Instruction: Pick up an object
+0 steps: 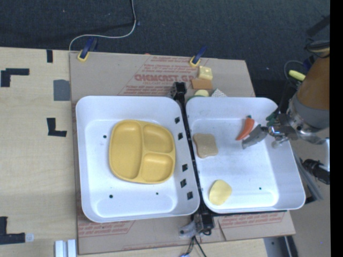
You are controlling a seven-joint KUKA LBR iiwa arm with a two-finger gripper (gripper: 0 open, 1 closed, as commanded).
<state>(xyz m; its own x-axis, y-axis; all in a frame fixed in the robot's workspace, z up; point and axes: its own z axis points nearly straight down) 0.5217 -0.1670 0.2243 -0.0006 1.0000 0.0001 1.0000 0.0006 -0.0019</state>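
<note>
The right bin (278, 194) holds three things. An orange toy carrot (246, 128) with a green top lies tilted in its upper right part. A tan bread slice (206, 145) rests near the left wall, and a pale yellow rounded piece (220, 191) sits toward the front. My gripper (253, 136) reaches in over the bin's right wall, low and right beside the carrot, touching or nearly touching its lower right side. The arm's wrist (300, 123) hangs over the bin's right rim.
The left bin (88, 197) holds a yellow divided plate (142, 151). Behind the bins, small tan blocks (202, 79) and a green piece (201, 93) lie on the cardboard. A black divider with clips (185, 149) runs between the bins.
</note>
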